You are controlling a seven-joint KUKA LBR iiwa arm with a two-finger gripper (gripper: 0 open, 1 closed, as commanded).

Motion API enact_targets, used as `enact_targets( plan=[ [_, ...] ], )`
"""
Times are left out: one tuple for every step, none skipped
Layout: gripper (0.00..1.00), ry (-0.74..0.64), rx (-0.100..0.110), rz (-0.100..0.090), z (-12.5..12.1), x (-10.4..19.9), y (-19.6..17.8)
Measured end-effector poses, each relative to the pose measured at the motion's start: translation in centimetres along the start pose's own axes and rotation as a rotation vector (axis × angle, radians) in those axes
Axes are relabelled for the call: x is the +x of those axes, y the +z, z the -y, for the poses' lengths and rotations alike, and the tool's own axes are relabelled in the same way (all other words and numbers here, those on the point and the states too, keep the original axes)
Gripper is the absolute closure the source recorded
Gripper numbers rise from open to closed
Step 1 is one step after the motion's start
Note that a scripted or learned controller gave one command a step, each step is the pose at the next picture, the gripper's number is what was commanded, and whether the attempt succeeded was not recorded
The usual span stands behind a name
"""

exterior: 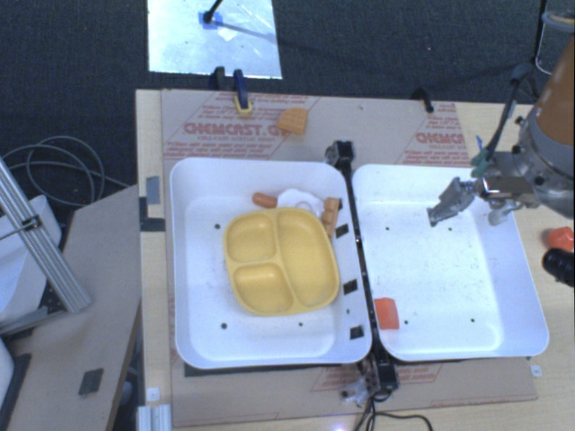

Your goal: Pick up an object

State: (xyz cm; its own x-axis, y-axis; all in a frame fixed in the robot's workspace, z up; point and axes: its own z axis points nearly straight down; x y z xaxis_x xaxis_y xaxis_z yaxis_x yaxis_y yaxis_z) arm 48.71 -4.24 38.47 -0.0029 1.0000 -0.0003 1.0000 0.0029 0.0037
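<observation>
My gripper (472,208) hangs over the upper right part of the right bin (449,330), open, with nothing between its fingers (446,206). A small orange-red block (385,312) lies at the right bin's lower left corner, well away from the gripper. In the left bin (193,330) a yellow divided plate (280,260) lies flat. Behind the plate are a small orange piece (264,200), a white object (301,201) and a tan block (331,215) near the divider.
A tan spongy piece (292,120) rests on the cardboard behind the bins. A red object (561,238) and a black one (559,266) sit outside the right bin's right rim. A silver sheet (213,25) lies at the back.
</observation>
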Motion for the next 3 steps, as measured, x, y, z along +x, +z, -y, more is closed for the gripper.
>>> enact_targets(
  plan=[
    [0.0, 0.0, 0.0, 0.0, 0.0, 0.0, 0.0],
    [0.0, 0.0, 0.0, 0.0, 0.0, 0.0, 0.0],
    [0.0, 0.0, 0.0, 0.0, 0.0, 0.0, 0.0]
  ],
)
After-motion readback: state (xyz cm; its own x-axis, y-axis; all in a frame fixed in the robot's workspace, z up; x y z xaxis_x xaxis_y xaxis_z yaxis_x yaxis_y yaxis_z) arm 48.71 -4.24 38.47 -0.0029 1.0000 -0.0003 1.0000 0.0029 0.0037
